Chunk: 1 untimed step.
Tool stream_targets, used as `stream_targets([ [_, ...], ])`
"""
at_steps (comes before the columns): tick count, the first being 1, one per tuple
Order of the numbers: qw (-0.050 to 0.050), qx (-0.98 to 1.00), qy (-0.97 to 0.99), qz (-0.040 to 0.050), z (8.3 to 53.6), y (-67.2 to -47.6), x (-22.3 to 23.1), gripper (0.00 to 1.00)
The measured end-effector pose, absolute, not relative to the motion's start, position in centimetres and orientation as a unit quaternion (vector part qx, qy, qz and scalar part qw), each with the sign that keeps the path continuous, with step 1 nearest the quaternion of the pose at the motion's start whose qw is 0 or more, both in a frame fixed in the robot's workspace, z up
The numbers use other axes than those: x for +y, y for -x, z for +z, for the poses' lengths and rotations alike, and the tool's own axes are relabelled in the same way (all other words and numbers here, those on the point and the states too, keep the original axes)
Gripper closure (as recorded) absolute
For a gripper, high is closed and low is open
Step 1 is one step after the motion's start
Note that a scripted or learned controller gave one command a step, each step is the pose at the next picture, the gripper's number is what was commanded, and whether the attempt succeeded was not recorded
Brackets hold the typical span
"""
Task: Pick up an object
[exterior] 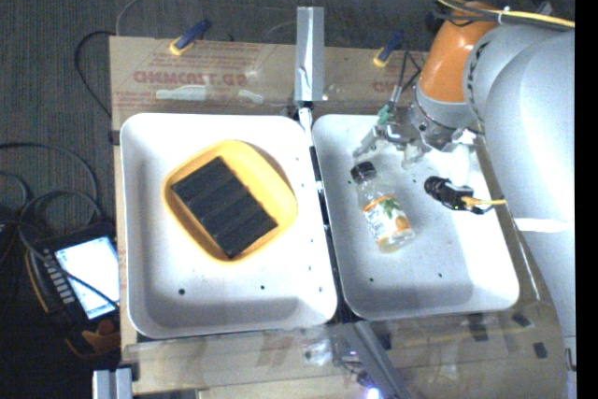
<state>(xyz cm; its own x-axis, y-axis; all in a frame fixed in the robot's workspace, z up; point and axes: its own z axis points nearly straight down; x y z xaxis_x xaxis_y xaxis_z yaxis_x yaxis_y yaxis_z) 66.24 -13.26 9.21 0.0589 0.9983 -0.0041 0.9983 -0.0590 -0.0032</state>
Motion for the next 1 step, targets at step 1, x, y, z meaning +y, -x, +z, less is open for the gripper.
stream_targets([
  [1, 0.007, 0.736, -0.677, 0.003, 9.09, -62.88, -9.7, 0.0],
])
